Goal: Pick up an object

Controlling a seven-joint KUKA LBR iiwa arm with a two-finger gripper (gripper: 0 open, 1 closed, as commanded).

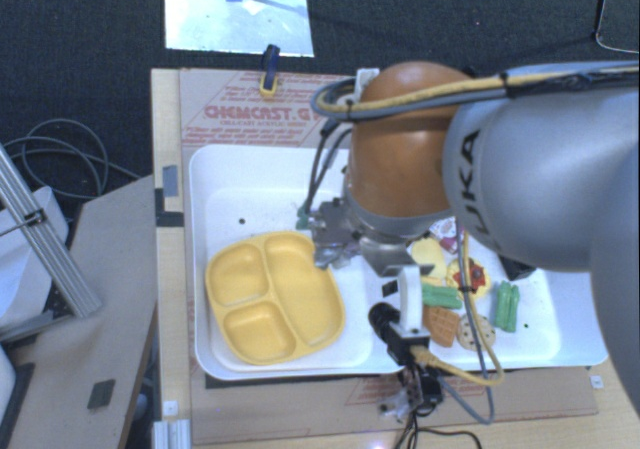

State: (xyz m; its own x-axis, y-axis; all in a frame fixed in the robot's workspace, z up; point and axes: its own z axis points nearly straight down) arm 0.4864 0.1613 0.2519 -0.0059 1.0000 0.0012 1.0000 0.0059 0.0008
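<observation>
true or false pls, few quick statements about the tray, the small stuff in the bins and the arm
1. The yellow divided tray has three sections. True.
2. The tray lies in the right-hand bin. False: it lies in the view's left bin.
3. A green block lies to the right of the tray, among other small pieces. True.
4. The arm reaches in from the view's left. False: it comes in from the right.

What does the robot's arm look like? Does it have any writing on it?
The arm is big, round and shiny grey, with a fat orange band near its wrist. Dark letters reading UKA show on its side, and grey cables loop beside the band.
</observation>
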